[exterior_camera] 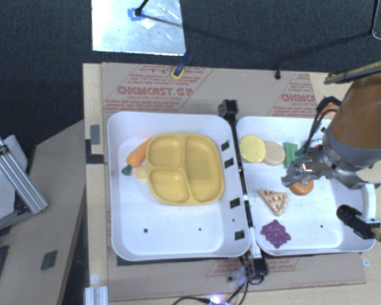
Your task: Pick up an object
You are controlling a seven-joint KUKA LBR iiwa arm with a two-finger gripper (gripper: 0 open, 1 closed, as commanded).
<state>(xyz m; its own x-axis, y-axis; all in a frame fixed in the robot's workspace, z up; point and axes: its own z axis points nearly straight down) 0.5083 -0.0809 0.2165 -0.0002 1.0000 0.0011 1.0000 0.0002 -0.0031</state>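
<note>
The small round orange toy piece (301, 187), just right of the tan pizza-slice toy (274, 200), looks light, stiff and slick, best pinched across its rim; gripper (296, 173) sits over it, grip state unclear.

orange item (301, 187): mostly under gripper (296, 173) | arm (367, 122): cut by right edge

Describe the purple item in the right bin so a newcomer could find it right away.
Start at the right bin, the one without the yellow divided plate. Go to its near edge by the centre divider: the purple bunch of grapes lies there, just below the pizza slice. It is the sole purple, knobbly piece.
</note>
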